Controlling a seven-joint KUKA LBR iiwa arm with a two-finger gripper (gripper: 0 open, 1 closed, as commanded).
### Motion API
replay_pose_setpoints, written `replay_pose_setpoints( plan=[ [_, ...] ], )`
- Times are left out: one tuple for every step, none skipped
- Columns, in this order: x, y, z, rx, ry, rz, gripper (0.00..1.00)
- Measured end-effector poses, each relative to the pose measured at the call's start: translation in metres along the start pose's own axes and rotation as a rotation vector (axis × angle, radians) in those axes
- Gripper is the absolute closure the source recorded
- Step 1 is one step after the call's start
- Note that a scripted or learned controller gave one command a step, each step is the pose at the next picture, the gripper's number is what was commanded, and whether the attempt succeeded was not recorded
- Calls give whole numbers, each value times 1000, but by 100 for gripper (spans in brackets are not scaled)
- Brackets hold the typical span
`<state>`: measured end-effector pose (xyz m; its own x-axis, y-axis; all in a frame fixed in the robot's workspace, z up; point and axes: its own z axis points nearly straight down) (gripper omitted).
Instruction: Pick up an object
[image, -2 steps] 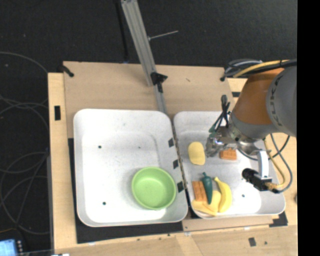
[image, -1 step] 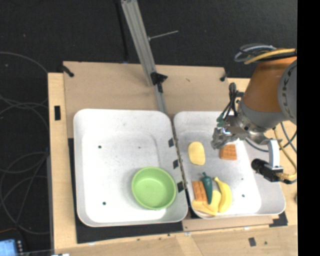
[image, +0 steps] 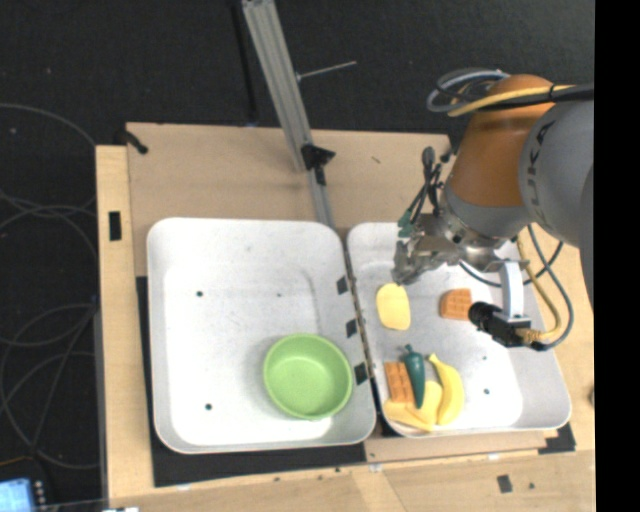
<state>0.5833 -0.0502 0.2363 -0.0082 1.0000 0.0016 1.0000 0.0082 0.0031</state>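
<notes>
In the left bin a green bowl; right bin, toy foods; jaws' state indiscernible.

We seem to be in a robotics lab: a plywood bench on dark carpet bears two white bins, a grey-and-orange industrial arm trails cables (loosely looped), and an aluminium camera pole rises behind.
</notes>
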Motion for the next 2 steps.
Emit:
replay_pose_setpoints(
  plan=[
    [52, 28, 7, 1, 0, 0, 100],
    [109, 55, 2, 1, 1, 0, 100]
  ],
)
